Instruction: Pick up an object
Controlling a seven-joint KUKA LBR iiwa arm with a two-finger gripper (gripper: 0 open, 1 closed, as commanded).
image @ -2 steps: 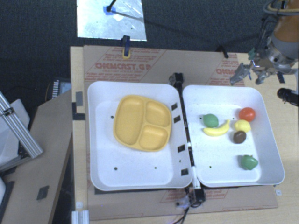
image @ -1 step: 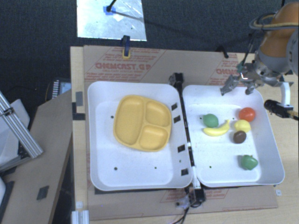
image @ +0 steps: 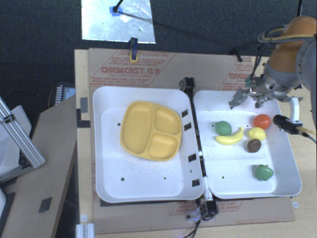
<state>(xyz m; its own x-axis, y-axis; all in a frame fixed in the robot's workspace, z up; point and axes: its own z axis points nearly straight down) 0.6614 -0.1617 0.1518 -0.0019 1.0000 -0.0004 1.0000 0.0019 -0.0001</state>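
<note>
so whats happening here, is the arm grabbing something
Not yet. The grey arm's tool hangs over the far edge of the right white bin, holding nothing. That bin holds a green round fruit, a yellow banana, a red tomato, a yellow lemon, a brown ball and a green pepper. A yellow divided plate sits in the left white bin.

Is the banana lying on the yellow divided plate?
No. The banana lies in the right bin beside a green round fruit, while the yellow divided plate sits in the left bin.
</note>
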